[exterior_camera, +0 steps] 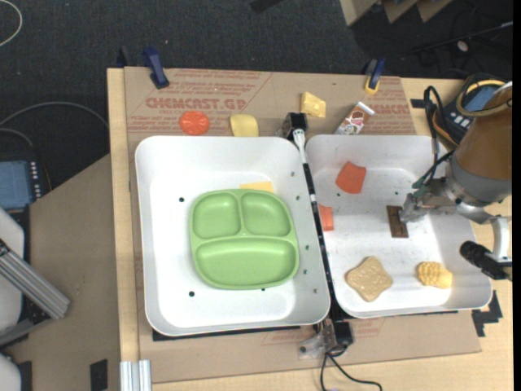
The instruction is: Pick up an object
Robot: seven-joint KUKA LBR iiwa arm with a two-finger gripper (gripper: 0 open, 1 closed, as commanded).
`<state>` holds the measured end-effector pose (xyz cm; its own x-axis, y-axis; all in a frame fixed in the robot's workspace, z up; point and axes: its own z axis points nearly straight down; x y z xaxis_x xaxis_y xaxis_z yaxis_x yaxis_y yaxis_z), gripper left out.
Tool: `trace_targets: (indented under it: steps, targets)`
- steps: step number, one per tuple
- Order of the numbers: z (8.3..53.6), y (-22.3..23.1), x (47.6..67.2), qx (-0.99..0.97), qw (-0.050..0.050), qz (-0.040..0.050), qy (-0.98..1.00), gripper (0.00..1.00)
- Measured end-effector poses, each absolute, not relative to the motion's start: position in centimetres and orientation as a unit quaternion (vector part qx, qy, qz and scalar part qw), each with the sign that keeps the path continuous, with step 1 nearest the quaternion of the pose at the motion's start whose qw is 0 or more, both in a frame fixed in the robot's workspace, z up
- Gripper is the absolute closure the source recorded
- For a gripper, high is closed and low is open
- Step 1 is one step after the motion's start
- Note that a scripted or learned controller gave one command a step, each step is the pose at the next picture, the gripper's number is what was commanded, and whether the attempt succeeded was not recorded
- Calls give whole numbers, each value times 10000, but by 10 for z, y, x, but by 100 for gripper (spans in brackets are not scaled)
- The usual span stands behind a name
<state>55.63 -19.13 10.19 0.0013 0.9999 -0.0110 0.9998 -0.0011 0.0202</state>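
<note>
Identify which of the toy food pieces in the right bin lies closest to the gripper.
The small brown block, directly at the gripper. The orange-red piece, cracker and yellow corn lie clearly farther off.

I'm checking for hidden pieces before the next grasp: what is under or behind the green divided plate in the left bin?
A pale yellow piece pokes out past the far edge of the green plate. The plate hides the rest of it and the bin floor beneath.

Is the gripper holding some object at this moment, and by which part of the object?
It cannot be told. The gripper is low in the right bin, right at a small brown block, but the view does not show the block between its fingers.
</note>
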Motion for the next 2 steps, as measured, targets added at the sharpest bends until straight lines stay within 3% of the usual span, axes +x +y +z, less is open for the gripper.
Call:
trace_targets:
  steps: [1, 2]
  targets:
    - [101, -191, 556, 7075, 100, 29, 7067, 0]
    - [112, -192, 556, 7077, 123, 36, 7064, 100]
